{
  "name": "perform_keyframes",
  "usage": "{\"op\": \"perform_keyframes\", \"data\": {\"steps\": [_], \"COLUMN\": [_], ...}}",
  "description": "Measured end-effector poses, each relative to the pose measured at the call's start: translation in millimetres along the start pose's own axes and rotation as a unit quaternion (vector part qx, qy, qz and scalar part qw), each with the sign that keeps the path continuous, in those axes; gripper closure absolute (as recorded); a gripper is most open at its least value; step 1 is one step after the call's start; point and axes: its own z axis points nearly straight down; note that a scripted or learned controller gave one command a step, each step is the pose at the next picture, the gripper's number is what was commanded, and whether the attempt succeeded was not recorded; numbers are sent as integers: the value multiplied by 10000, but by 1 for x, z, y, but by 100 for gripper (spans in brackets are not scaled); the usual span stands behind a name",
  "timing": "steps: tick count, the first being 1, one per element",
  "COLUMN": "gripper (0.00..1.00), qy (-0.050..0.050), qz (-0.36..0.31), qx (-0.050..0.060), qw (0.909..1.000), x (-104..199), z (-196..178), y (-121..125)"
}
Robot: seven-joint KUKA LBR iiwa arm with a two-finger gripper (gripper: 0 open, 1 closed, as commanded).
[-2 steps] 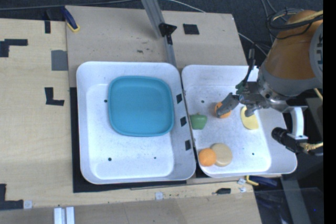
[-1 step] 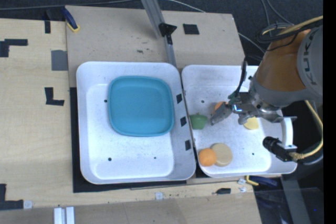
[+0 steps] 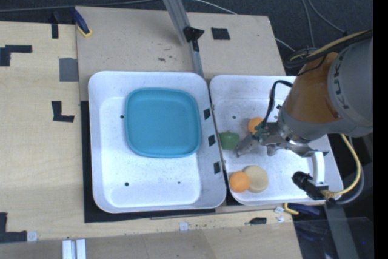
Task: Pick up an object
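Gripper (image 3: 250,144) hovers just beside green object (image 3: 229,140).

Left bin (image 3: 103,130) roomy (beside plate (image 3: 162,122)); right bin (image 3: 242,89) seemingly crowded.

In the right bin (image 3: 242,91) lie a small green ball (image 3: 229,141) at its left wall, an orange ball (image 3: 239,182) touching a cream disc (image 3: 256,179) nearer, and another orange piece (image 3: 254,125) farther right.

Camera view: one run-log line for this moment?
arm: over right bin | gripper: low beside green object | grasp: not visible | left bin: blue plate
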Motion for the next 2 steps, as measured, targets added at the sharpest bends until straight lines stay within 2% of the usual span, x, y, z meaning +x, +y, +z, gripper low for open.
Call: {"op": "perform_keyframes", "data": {"steps": [1, 2], "gripper": [100, 100], "qy": [-2, -4], "qz": [-5, -5], "qx": [-20, -41], "qw": [10000, 10000], "x": [0, 4], "z": [-12, -55], "y": [1, 4]}}
